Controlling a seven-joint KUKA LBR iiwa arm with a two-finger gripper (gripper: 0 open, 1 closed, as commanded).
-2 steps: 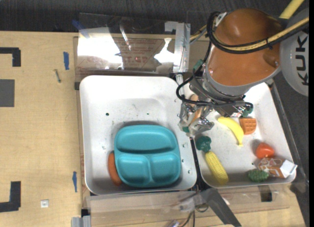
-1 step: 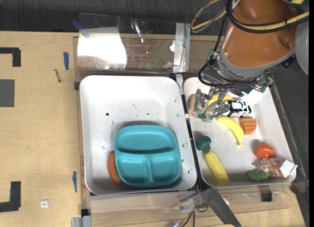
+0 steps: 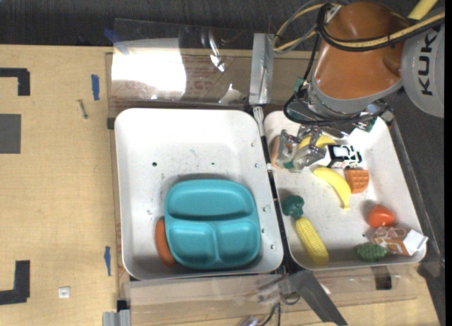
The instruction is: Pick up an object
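Gripper point(image 3: 300, 149) hanging low at the right bin's point(image 3: 406, 169) upper left corner, tight to the wall; can't tell jaw state. Banana point(image 3: 335, 180) lying just beside it, lower right, not between the fingers. Corn point(image 3: 311, 238) and broccoli point(image 3: 293, 206) sitting below, with open floor around them.

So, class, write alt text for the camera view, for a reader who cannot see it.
A grey and orange robot arm's gripper hangs low over the right white bin, above toy food: a banana, corn, broccoli and a tomato. The left white bin holds a teal divided tray.
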